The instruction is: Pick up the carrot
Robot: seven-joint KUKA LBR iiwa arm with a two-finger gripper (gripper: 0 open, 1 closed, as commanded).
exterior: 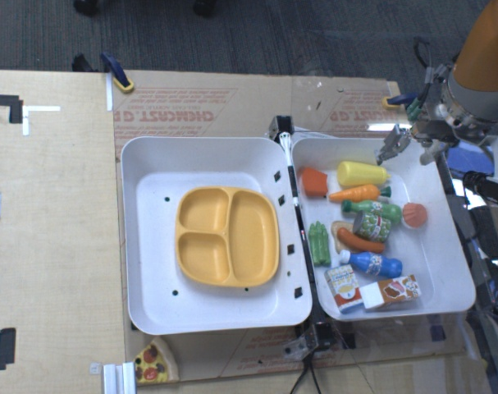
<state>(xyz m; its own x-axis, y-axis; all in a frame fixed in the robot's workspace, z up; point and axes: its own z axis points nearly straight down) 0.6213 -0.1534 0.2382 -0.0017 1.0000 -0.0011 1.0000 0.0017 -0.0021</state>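
The carrot point(357, 194) is orange with a green stem end and lies on its side in the upper middle of the right bin point(445, 245), just below a yellow corn piece point(361, 173). My gripper point(411, 146) hangs over the bin's far right part, up and to the right of the carrot and apart from it. Its two fingers are spread, and nothing is between them.
Around the carrot lie an orange block point(314, 182), a green bottle point(375, 217), a red ball point(414, 214), a sausage point(358, 240), a green pod point(318, 244), a blue bottle point(376, 263) and small cartons point(372, 290). The left bin point(142, 245) holds a yellow divided plate point(229, 236).
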